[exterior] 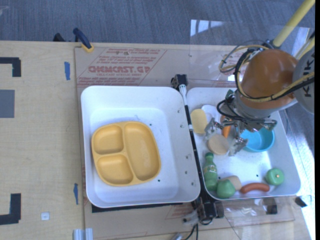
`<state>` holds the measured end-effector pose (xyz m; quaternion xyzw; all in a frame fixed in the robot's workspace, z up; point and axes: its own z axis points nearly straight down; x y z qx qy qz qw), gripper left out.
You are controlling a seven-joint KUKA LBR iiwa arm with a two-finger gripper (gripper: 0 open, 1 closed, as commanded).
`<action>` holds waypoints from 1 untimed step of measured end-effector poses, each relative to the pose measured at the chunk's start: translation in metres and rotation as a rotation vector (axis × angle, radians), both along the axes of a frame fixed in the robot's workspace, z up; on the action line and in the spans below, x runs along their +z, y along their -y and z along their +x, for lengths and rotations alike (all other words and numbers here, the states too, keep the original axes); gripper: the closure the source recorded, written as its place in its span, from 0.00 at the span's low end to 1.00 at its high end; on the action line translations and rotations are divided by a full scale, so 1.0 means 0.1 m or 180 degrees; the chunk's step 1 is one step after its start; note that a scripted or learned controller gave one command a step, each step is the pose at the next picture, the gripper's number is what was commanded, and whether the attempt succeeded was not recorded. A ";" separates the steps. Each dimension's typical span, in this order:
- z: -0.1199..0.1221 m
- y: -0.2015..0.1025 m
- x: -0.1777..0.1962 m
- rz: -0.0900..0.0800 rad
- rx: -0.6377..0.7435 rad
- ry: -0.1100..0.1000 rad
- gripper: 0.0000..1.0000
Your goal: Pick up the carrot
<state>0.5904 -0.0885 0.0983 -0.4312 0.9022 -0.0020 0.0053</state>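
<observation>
Grey carpet ran behind the bench, where two white bins sat side by side. At the frame's right, the gripper [225, 135] hung low in the right bin [289, 156], fingers spread either side of a small orange piece, likely the carrot [227, 130], near the blue bowl [262, 140]. It looked light, stiff and smooth; a grasp across its middle seemed safest.
</observation>
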 end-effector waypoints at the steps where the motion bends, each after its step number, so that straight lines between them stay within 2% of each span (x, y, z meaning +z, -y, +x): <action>1: 0.00 -0.02 0.08 0.0014 -0.0010 0.0003 1.00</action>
